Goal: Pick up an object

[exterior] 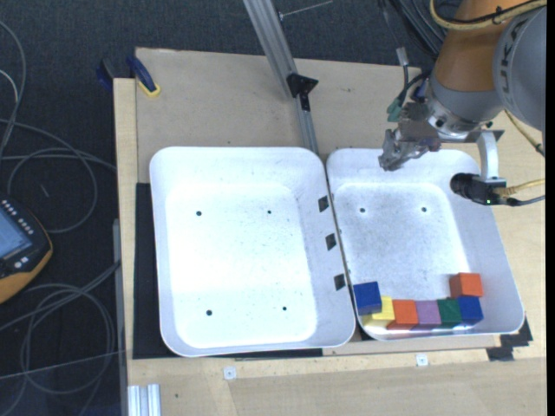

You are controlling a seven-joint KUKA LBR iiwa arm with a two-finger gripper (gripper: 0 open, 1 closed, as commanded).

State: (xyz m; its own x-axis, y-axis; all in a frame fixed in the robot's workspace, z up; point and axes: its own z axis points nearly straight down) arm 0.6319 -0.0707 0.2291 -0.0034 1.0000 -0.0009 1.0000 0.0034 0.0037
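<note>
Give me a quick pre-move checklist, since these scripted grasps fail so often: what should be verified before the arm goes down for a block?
1. Targets present: ok. Coloured blocks lie along the near edge of the right bin.
2. End effector over a target: not ok. It sits at the bin's far rim, away from the blocks.
3. End effector free of load: ok. Nothing shows beneath it.
4. Finger opening: cannot tell at this size.
5. Blocks separated enough to grasp one: not ok. They are packed side by side, with the orange block and a blue block at the row's ends.
6. Path along the bin floor: ok. Bare white between the end effector and blocks.
</note>
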